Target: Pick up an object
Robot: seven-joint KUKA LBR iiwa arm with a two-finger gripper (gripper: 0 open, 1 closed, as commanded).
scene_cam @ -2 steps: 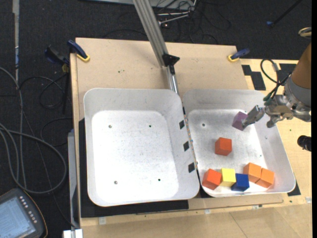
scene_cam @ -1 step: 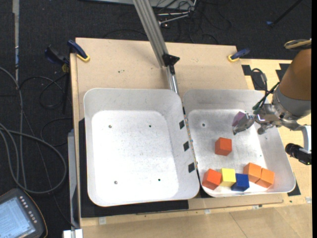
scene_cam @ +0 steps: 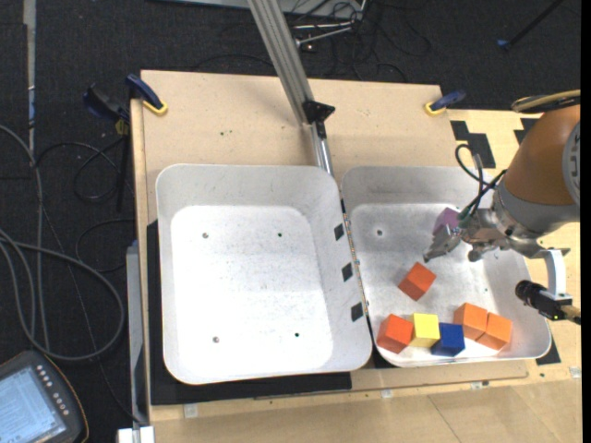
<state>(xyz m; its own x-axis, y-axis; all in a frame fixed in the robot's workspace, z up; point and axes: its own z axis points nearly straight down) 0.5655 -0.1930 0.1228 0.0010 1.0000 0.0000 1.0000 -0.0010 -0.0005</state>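
Just right of the purple block (scene_cam: 448,217), the gripper (scene_cam: 445,244) is being held low, finger state indeterminable; a nudge instead of a grasp is being risked against the right bin's (scene_cam: 369,187) back wall.

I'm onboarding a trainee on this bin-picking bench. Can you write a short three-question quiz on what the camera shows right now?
1. True or false: all the blocks lie in the right bin.
2. Which block lies apart from the row along the bin's near edge? A) yellow block B) blue block C) lone orange block
3. Fill in: the small object beside the gripper is ____ in colour.

Key: 1 true. 2 C. 3 purple, the purple object; whether it is held cannot be told.
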